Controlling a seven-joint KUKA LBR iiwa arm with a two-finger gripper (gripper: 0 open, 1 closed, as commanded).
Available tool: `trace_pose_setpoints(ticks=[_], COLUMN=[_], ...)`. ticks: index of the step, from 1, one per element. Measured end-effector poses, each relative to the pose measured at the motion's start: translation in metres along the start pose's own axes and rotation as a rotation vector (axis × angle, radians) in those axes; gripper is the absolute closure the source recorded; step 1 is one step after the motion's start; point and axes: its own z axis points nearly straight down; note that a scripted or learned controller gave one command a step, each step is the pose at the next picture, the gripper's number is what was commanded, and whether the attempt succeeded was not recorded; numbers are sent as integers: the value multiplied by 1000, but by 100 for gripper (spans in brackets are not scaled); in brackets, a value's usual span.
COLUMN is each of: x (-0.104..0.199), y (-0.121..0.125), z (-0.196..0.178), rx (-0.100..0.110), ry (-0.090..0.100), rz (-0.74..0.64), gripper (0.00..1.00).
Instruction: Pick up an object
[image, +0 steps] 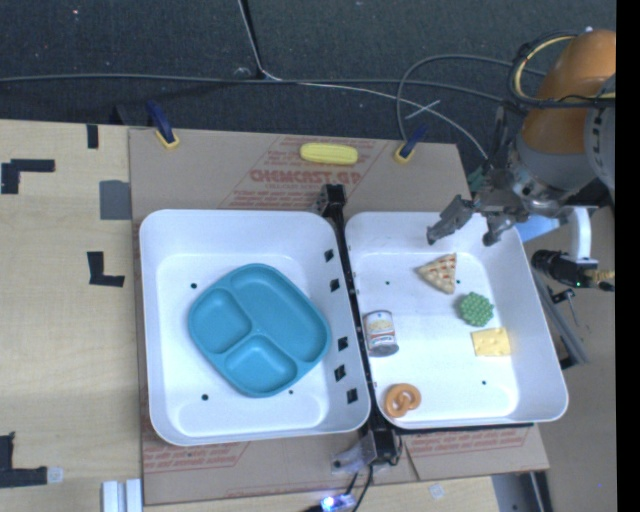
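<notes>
Gripper spread wide, holding nothing, poised at one o'clock of the pizza slice, seemingly lined up for grabbing it

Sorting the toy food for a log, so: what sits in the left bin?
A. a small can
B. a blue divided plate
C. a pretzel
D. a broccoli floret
B. The blue divided plate lies alone in the left bin; the other three are in the right bin.

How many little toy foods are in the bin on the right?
5: a pizza slice near the top, broccoli below it, a cheese piece under that, a can by the left wall, and a pretzel at the bottom.
</notes>
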Motion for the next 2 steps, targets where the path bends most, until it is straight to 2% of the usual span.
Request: trace_pose_setpoints(ticks=[1, 2], x=[1, 8], y=[2, 8], z=[-9, 39], rx=[-14, -11], ry=[-2, -3], rz=[-4, -4], gripper=[0, 0])
